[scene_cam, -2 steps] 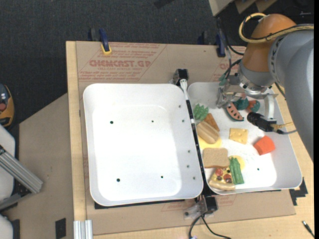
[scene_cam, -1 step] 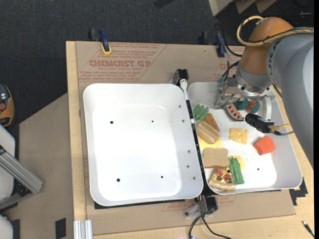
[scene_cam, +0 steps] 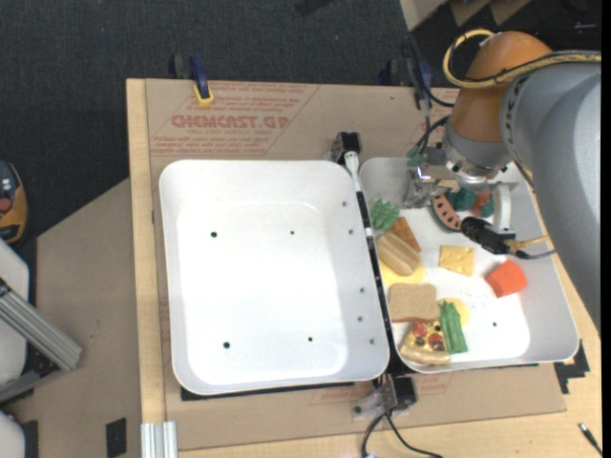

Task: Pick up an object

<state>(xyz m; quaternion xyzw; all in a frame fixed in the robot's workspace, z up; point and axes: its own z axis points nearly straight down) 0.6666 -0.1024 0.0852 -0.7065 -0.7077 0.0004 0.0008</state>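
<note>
Dark carpet surrounded the desk (scene_cam: pixel 239 122), whose brown board top bore printed red lettering and carried two shallow white bins side by side, a layout that suited moving items from one to the other. Camera view, item one: left bin (scene_cam: pixel 191 198), its floor bare apart from four small dark dots. Item two: right bin (scene_cam: pixel 535 337), holding all the loose pieces, crowded mostly against its left wall and near corner. Contents listed: green leafy piece (scene_cam: pixel 385 216) against the divider; bread roll (scene_cam: pixel 397 252) just below it, lying over a yellow slice; cracker-like yellow square (scene_cam: pixel 456 260) near the centre; orange-red block (scene_cam: pixel 507 279) to its right, standing apart from the rest and so judged the easiest to take; brown bread slice (scene_cam: pixel 413 301); pizza wedge (scene_cam: pixel 427 342) at the near edge with a green bean-like piece (scene_cam: pixel 452 330) touching it. Item three: arm reaching in from the right, orange band above the wrist, its jaws (scene_cam: pixel 449 194) lowered into the far end of the right bin beside a curved red-and-teal piece (scene_cam: pixel 458 203). Whether the jaws were apart or together could not be told, the wrist body hiding them from above; nothing was seen between them. Judgement: the pick was at the descent stage, no piece yet lifted.
</note>
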